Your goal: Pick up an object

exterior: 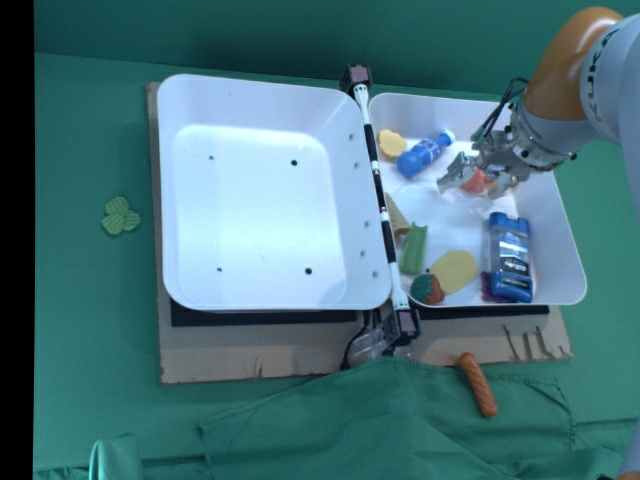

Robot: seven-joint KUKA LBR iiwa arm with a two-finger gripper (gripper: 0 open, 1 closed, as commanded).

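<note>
My gripper [472, 177] hangs over the back of the right bin [565, 258]. A small red-orange object [478, 181] shows between its fingers, with a pale crinkled bit just below it. Close to its left lies a blue bottle [425, 153], and beyond that a yellow piece [391, 144]. Toward the front of the same bin are a tan cone [398, 216], a green piece [415, 248], a yellow disc [455, 269], a strawberry [428, 288] and blue packs [509, 258].
The left bin [180, 108] sits beside the right one, split by a black-and-white bar [378, 193]. An orange sausage [478, 384] lies on the green cloth [380, 423] in front. A green clover toy [120, 216] rests far left on the bench.
</note>
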